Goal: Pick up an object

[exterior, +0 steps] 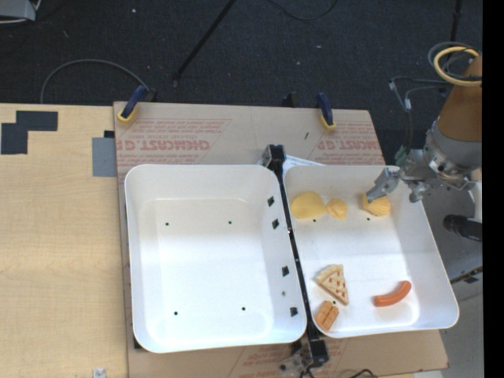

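Hand [383, 189] is down at the far right corner of the right bin [429, 246], right on a small yellow chunk [379, 205], so this looks like the grasp step. Can't tell if it's open or closed on it. Next it needs a firm grip and a straight lift. Nearer sit a sausage [392, 294] and waffle wedge [334, 283]. Arm blocks the contact, and the wrist is cut off.

Two bins sit side by side on the surface [55, 235]. The right bin [429, 242] holds a pizza slice [333, 283] near its front, a sausage [391, 294] to its right.
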Motion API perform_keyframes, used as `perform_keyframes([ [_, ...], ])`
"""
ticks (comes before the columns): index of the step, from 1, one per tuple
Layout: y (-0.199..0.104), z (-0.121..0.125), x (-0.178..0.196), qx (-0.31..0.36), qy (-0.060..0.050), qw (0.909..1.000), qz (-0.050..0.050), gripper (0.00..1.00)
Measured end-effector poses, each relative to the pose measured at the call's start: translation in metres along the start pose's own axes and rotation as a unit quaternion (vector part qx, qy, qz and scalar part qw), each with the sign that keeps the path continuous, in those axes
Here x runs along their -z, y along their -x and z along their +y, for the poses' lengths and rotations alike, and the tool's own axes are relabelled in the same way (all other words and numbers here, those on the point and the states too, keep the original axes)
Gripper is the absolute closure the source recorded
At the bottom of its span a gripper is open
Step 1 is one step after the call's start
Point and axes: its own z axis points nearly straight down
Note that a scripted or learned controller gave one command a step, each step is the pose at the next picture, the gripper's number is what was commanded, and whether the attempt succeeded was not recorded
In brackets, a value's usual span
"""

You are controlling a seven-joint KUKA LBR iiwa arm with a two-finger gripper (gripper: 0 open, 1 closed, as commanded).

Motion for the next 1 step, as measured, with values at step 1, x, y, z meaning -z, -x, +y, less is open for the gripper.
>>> perform_keyframes([
  [1,0.0001,0.002,0.0054,0.0,0.005,1.0,-0.001,0.0],
])
